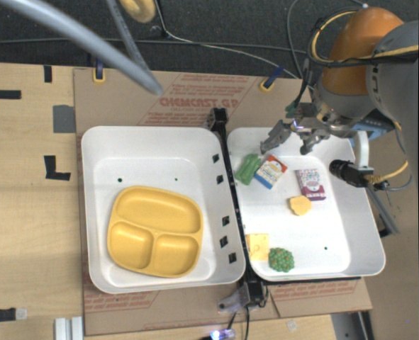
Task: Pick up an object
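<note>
Objects for picking sit in the right bin (351, 257), six small ones, none held. Largest first: table (25, 211) is brown cardboard with black tape marks. Two white bins side by side on it, touching along a black divider. Left bin (96, 154) holds a yellow compartment tray (154, 230), three sections, lying flat at the bin's middle. Arm (358, 48) comes in from the right, orange band above the wrist, over the far edge of the right bin. Tool (291, 137) hangs at the bin's far rim, fingers spread apart, nothing between them. Just below the tool: green block (249, 169), tilted, touching a small carton (271, 171), white with red and blue. Purple packet (310, 183) to their right, apart. Yellow lump (300, 205) just below the packet. Yellow square piece (257, 246) near the divider, green bumpy ball (281, 259) just beside it at the near edge.
</note>
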Tool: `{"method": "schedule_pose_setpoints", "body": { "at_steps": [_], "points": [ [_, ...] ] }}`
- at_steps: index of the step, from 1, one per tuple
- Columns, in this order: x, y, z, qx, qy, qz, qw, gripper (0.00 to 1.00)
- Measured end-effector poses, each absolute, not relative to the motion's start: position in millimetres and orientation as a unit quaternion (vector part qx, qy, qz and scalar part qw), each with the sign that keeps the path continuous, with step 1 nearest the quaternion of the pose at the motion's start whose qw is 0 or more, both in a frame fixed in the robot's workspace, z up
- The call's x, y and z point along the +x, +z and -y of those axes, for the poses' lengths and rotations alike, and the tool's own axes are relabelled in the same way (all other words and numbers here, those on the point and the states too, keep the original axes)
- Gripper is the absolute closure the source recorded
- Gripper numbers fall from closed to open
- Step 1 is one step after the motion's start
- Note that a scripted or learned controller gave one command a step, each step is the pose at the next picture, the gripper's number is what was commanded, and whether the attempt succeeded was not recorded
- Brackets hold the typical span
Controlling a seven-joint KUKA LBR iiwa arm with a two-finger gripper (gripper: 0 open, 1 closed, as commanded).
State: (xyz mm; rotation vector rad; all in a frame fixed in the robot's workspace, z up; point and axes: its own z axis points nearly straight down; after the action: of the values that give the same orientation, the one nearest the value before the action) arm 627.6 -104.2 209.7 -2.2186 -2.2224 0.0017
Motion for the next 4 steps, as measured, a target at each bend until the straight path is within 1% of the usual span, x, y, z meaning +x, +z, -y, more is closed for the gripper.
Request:
{"method": "schedule_pose_setpoints", "body": {
  "at_steps": [1, 2, 3, 4],
  "points": [
    [616.3, 157, 105, -0.707, 0.0026, 0.707, 0.002, 0.00],
    [609.9, 104, 95, -0.707, 0.0026, 0.708, 0.003, 0.00],
    [609.7, 84, 94, -0.707, 0.0011, 0.708, 0.000, 0.00],
    [610.1, 95, 94, -0.706, 0.0009, 0.708, -0.001, 1.00]
  ]
}}
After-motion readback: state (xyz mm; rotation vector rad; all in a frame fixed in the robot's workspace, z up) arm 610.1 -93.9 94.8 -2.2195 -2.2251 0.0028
